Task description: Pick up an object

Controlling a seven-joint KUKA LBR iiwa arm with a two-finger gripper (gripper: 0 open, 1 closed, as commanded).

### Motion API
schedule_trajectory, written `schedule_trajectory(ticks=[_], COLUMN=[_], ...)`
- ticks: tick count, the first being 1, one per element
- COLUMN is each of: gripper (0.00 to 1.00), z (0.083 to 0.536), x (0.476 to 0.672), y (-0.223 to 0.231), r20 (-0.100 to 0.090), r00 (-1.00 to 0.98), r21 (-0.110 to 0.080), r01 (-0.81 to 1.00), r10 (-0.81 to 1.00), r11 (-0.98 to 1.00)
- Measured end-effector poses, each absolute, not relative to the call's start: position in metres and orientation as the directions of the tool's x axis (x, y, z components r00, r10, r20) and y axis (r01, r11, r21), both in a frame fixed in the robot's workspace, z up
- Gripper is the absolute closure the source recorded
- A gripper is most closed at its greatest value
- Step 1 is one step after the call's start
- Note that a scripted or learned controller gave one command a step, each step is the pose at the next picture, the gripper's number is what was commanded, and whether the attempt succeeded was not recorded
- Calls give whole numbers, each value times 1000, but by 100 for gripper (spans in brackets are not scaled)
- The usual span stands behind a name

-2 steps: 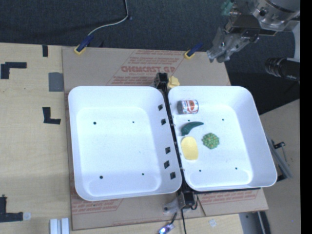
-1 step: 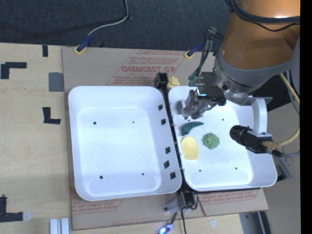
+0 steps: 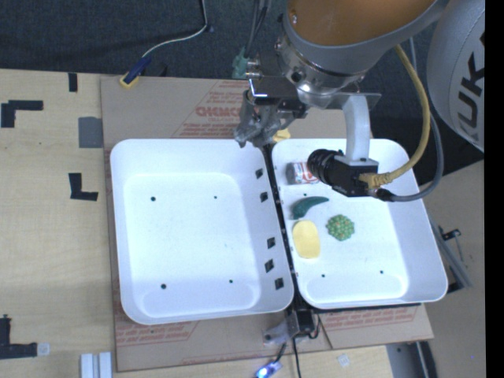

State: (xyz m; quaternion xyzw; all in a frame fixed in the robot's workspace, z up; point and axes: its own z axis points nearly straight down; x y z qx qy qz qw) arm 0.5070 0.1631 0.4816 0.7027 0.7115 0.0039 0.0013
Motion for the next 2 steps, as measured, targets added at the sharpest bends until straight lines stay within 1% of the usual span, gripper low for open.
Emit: schedule_trajectory(ticks=[1,2], gripper=[100,100], z=[385,544], x=[481,488], y=[218,234], r20=[-3,8], r00=[-7,-5], r21=[-11,15], r01=[1000,1000], r10=[1000,1000], r11=[7,5])
